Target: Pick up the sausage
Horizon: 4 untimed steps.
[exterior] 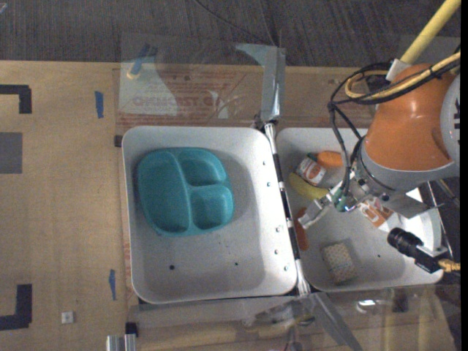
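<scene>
In the camera view the gripper (pixel 311 218) hangs low over the right bin (pixel 380 273), near that bin's left wall. Whether its fingers are spread or pressed together I cannot tell; they are small and partly blurred. The sausage (pixel 300 236), a thin reddish piece, lies just below and slightly left of the tool tip, tight against the bin wall. Just above the tool sit a yellow banana-like piece (pixel 307 189) and a small bottle with an orange cap (pixel 316 168); below and to the right lies a speckled sponge-like block (pixel 338 259), apart from the tool. The teal divided plate (pixel 184 190) rests in the left bin (pixel 205 276), well to the tool's left.

Risks, as I judge them: the wall beside the sausage may block one finger, so the close slips off or only nudges it; a descent slightly too high in the view could catch the yellow piece instead
</scene>
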Motion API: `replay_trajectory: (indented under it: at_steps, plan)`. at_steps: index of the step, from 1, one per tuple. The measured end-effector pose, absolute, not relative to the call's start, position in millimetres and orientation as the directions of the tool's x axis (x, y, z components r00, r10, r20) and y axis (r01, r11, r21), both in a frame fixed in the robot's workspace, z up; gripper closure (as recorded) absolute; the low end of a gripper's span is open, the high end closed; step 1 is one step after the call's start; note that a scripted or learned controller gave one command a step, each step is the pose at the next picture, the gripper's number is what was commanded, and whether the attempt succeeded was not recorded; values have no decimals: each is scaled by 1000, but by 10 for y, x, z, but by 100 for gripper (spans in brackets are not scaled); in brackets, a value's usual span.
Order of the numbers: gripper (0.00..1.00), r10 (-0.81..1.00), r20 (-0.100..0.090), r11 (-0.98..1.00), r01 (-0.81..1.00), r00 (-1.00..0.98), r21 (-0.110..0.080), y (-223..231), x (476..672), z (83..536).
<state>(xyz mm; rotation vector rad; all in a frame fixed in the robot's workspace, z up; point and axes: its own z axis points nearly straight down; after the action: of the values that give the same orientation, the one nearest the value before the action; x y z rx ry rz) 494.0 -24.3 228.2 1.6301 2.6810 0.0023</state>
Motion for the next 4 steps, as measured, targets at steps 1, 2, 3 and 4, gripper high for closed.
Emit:
replay_trajectory:
  at_steps: [1, 2, 3, 4]
  plan:
    - [0, 858, 0, 514, 858, -514, 0, -303, 5232, 1846]
    - [0, 858, 1, 513, 858, -513, -1, -290, 5014, 1846]
    - [0, 930, -2, 367, 930, -367, 3, -71, 5162, 1917]
    - [0, 892, 1, 451, 892, -451, -1, -308, 4792, 1844]
